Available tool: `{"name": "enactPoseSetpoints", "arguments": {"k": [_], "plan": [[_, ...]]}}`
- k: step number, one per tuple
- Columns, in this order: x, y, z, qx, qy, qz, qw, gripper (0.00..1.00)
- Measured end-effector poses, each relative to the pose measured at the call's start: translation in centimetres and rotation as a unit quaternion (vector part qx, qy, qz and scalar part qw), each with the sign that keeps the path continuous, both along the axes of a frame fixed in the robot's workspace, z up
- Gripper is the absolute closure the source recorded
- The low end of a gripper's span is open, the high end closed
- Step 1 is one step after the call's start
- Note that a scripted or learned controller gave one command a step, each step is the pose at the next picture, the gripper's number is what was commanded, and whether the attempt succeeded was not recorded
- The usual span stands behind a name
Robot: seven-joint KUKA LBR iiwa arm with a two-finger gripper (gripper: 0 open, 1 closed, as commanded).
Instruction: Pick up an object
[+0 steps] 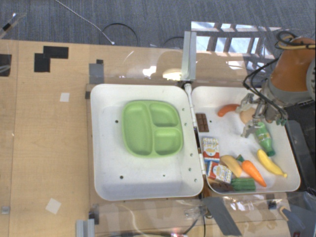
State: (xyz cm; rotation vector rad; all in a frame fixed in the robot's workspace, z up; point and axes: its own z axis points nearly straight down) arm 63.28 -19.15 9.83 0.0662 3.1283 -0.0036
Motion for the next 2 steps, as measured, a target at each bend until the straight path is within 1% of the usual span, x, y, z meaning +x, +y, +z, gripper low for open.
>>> {"name": "enactPoseSetpoints", "arguments": {"k": [1, 2], "plan": [[2.5, 6.0, -0.9, -0.0031, 0.02, -0.045, 0.9988, 0.0], [-3.3, -1.1, 1.6, -0.0008, 0.001, -0.067, 0.9977, 0.0]]}}
